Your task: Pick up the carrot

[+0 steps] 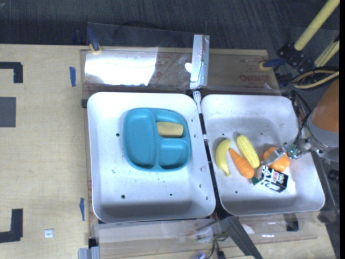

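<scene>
The orange carrot [241, 163] lies in the right bin [253, 109], slanted, with its green stub toward the front. It rests between a yellow banana [222, 155] on its left and a yellow corn cob [247, 150] on its right, touching both. The gripper [289, 152] comes in from the right and sits low over the right side of that bin, about a hand's width to the right of the carrot. It hangs over a small orange piece [274, 158].
A black-and-white packet [273, 179] lies just in front of the gripper. In the left bin [108, 161] a blue divided plate [151, 139] carries a yellow-brown food piece [170, 129]. A metal divider [199, 63] stands behind the bins.
</scene>
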{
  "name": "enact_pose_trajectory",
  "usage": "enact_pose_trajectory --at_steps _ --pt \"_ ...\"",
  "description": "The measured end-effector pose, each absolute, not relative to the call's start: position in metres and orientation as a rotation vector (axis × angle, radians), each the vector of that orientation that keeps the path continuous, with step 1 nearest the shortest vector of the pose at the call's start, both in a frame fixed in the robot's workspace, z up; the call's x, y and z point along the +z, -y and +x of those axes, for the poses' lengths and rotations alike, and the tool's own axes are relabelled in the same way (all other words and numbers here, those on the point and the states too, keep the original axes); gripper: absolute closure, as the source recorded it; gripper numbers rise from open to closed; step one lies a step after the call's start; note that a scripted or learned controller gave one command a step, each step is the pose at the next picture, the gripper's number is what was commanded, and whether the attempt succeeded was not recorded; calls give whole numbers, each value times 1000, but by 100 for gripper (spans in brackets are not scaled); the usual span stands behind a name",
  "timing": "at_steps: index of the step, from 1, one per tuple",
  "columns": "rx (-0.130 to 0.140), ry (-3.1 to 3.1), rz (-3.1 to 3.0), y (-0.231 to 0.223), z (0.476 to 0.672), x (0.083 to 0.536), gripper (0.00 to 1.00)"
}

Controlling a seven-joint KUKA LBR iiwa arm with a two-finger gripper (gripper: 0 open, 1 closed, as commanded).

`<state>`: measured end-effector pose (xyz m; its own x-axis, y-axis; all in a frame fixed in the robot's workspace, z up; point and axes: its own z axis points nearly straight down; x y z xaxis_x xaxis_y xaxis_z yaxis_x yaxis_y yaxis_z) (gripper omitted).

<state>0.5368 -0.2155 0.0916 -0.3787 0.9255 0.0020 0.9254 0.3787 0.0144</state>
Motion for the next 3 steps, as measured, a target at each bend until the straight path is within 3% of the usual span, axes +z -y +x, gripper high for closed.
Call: enact_pose_trajectory --at_steps 1,2,3 --pt "20 -2607 1749 214 536 88 0" --pt "14 -2571 1798 211 504 88 0" --pt "8 -2562 1801 215 504 98 100"
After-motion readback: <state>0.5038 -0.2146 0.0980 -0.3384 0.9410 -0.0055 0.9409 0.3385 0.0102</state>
